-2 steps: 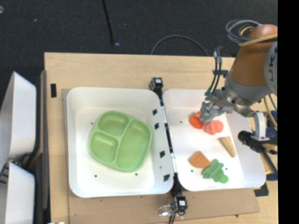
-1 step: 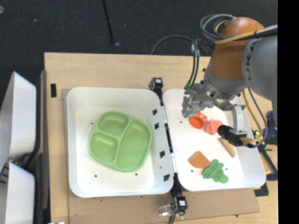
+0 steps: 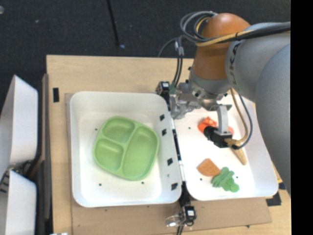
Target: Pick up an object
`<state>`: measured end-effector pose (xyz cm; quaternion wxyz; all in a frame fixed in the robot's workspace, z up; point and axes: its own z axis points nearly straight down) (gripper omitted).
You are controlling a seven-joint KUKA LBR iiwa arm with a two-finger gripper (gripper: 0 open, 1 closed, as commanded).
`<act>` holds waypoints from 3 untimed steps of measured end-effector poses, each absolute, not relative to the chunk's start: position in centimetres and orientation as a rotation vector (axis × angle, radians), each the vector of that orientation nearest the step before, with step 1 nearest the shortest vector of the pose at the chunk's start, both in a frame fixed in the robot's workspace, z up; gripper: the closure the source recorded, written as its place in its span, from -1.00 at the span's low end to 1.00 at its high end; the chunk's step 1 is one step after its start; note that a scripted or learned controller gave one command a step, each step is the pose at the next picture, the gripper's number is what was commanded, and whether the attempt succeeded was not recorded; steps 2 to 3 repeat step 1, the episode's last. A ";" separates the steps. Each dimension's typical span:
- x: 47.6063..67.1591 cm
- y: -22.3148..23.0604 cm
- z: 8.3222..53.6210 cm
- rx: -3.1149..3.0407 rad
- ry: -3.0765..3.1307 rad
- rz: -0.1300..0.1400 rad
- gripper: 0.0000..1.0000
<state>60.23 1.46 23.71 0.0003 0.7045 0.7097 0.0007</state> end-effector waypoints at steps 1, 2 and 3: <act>62.2 5.7 23.1 2.214 2.227 0.002 1.00; 62.2 5.7 23.1 2.214 2.227 0.002 1.00; 62.2 5.7 23.1 2.214 2.227 0.002 1.00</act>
